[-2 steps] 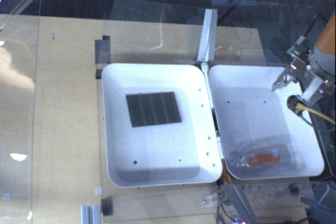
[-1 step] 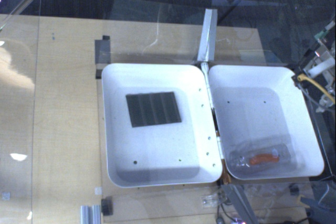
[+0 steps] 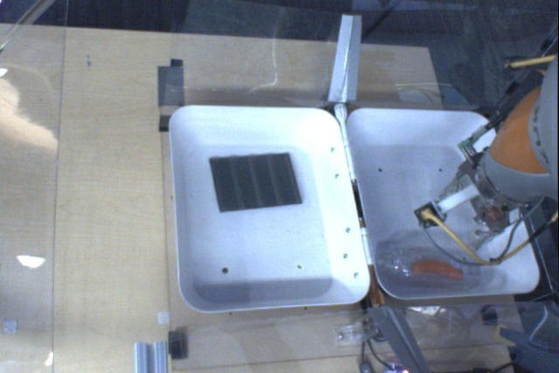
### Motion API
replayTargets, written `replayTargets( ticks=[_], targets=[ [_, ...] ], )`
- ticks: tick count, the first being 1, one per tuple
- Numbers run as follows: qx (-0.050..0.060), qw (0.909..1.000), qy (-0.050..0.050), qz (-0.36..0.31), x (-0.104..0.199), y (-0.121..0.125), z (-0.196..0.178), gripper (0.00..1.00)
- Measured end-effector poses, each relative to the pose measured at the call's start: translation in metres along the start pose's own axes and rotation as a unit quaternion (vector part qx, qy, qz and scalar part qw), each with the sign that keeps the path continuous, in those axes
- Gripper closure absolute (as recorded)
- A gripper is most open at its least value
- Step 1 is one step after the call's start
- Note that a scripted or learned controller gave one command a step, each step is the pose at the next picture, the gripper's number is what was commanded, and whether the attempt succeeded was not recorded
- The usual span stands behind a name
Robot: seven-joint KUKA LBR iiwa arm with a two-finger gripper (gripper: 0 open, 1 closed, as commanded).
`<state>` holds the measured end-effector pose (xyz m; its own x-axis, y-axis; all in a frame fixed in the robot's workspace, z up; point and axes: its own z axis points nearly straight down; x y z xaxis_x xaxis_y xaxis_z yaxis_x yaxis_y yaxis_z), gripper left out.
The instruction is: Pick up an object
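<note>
A clear plastic object with an orange piece inside (image 3: 434, 269) lies near the front wall of the right bin (image 3: 393, 153). A dark grey ribbed rectangular pad (image 3: 255, 182) lies flat in the left bin (image 3: 196, 258), toward its back. My gripper (image 3: 487, 221) hangs low over the right side of the right bin, just behind and to the right of the clear object. The grey arm with its orange band (image 3: 524, 135) comes in from the right above it. Nothing shows as held.
The two white bins sit side by side on a pale wooden bench (image 3: 87, 188), split by a narrow divider (image 3: 354, 188). A metal upright (image 3: 346, 65) stands behind their junction. Cables and brackets (image 3: 410, 345) crowd the bench's front right.
</note>
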<state>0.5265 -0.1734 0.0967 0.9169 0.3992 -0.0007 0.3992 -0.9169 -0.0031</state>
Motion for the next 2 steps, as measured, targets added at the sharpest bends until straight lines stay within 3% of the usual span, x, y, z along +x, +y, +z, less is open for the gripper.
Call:
replayTargets(
  ticks=[1,2],
  targets=[
    [-0.001,0.9969,0.001,-0.079,0.007,-0.02,-0.032,0.0],
    [-0.002,0.9995,0.002,-0.032,-0.027,0.023,-0.105,0.0]
  ],
)
